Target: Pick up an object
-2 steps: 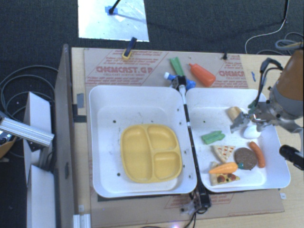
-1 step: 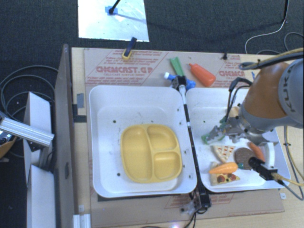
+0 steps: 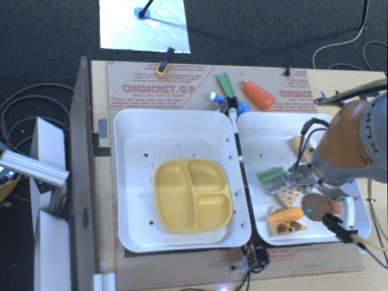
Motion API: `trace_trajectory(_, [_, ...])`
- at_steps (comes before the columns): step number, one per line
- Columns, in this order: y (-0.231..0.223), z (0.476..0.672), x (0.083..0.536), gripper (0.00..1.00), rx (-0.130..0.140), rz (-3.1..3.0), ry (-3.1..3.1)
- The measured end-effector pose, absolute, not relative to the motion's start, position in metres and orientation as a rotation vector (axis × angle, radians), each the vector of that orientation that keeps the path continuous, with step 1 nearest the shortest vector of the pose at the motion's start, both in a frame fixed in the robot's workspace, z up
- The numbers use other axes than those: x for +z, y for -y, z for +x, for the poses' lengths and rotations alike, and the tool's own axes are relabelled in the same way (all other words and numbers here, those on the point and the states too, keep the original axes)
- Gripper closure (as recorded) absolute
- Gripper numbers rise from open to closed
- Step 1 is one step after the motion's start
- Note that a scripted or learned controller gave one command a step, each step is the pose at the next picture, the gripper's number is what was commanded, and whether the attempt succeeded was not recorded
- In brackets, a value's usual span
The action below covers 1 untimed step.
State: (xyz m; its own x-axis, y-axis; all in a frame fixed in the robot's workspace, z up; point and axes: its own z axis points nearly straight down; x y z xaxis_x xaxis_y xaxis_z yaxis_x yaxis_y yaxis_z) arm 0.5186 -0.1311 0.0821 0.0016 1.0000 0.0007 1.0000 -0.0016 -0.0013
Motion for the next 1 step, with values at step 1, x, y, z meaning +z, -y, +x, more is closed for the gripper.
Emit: trace_trajectory(1, [0.1575, 0.5907, 0.0926, 0.00, -0.006, -2.222, 2.233])
